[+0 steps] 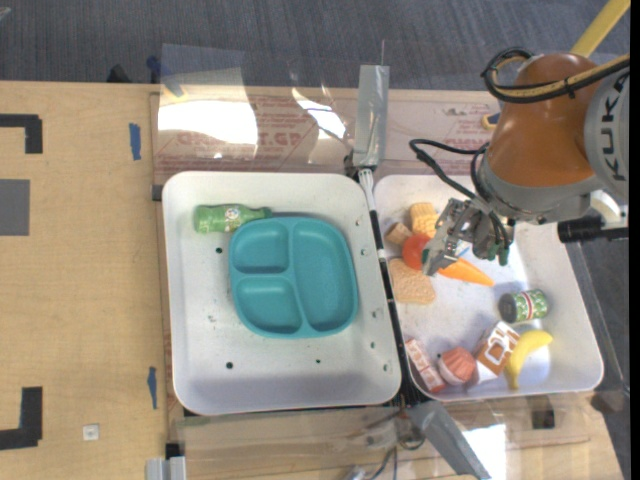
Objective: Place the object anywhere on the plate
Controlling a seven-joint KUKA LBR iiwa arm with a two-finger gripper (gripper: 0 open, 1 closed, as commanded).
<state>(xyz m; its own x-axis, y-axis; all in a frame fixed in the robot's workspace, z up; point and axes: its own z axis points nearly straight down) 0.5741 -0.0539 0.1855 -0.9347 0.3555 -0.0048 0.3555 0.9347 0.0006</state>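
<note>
A teal divided plate (294, 274) lies in the middle of the left bin (190, 368). My gripper (465, 248) hangs low over the upper left part of the right bin (575, 318), with its fingers apart and nothing visibly between them. Just below it lies an orange carrot (470, 272), and a red tomato (412, 251) sits at its left side. A yellow corn piece (422, 214) and a brown chunk (399, 234) lie just left of the gripper. The wrist hides part of the bin behind it.
A green bottle (229, 217) lies beside the plate's top left corner. The right bin also holds a tan biscuit (412, 287), a green can (524, 305), a banana (527, 354), an orange-white box (497, 347) and a red item (458, 365). A raised divider (378, 268) separates the bins.
</note>
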